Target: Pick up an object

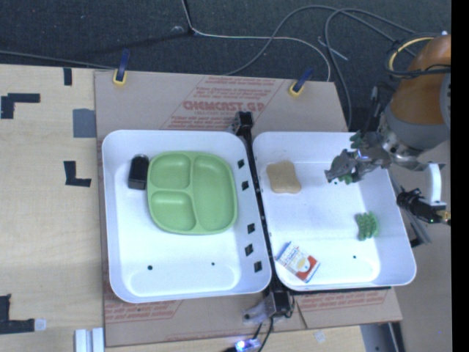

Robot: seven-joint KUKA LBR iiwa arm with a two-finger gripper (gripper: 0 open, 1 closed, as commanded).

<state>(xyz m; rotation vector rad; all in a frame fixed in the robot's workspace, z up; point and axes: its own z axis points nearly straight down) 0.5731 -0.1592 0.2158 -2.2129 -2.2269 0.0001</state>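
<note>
jaws [343,170] state unclear, too small to tell, nothing seen pinched, over right bin [333,144] upper area. tan spongy block [283,177] near left wall, knobbly green piece [366,225] beside right rim, flat packet [297,262] bottom; open floor mid-bin.

Two white bins [117,196]; one green divided plate [193,193]; one black block [138,172]; one tan sponge [283,177]; one green leafy toy [366,225]; one small printed packet [297,261].
</note>
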